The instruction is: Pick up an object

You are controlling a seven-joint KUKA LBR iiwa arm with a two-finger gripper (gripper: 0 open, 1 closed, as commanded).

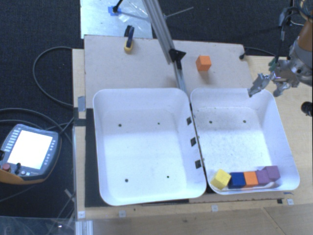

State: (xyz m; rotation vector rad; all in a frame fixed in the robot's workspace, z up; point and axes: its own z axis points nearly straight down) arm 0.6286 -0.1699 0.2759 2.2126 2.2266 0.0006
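Several small blocks sit in a row along the near edge of the right bin [279,131]: a yellow block [220,178], a blue block [237,179], an orange block [251,178] and two purple blocks [268,174]. An orange cube [203,62] lies on the board behind the bins. My gripper [267,88] hangs over the right bin's far right corner, open, with nothing between its fingers. It is far from the row of blocks.
The left bin [105,131] lies beside the right one. A slanted metal pole [161,23] crosses the board at the back, near a yellow and blue clamp [129,39]. A teach pendant [28,152] rests at the far left.
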